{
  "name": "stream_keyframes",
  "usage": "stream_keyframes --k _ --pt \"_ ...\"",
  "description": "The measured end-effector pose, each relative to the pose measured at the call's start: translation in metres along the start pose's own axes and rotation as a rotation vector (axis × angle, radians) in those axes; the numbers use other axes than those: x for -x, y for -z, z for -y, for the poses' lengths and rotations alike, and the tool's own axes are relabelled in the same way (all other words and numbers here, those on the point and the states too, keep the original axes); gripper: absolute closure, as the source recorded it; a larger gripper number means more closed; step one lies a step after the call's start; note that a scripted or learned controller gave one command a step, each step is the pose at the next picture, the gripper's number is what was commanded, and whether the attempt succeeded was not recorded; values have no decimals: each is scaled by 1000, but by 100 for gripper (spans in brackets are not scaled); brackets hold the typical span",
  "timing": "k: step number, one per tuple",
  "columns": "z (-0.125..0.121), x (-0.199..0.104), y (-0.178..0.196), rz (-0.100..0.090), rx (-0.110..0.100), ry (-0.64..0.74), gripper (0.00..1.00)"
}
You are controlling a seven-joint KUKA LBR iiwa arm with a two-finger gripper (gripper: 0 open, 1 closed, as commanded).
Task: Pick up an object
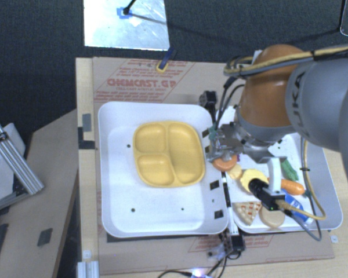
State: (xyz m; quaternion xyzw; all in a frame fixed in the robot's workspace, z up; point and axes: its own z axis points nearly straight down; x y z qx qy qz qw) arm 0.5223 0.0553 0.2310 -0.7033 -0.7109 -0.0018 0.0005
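Observation:
My gripper (219,148) hangs low over the left edge of the right bin (330,213), under the arm's orange band. Just below it lies a small orange toy food (223,164), touching or nearly touching the gripper. Further toy foods lie in the same bin: a yellow piece (250,176), a pizza slice (247,211), a round tan piece (272,218), a carrot (292,186), a green piece (289,169) and a blue piece (294,205). The arm hides much of this bin.
The left bin (116,207) holds a yellow divided plate (167,153). The divider between the bins carries black clips (216,185). Cardboard (139,83) lies under the bins, with a shiny sheet (125,16) beyond it.

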Motion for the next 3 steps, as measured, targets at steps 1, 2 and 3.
stream_keyframes --k 1,2,3 --pt "1 8 3 3 0 -8 100" --pt "13 4 -3 3 -2 -10 100" --pt "13 10 -6 3 0 -10 100"
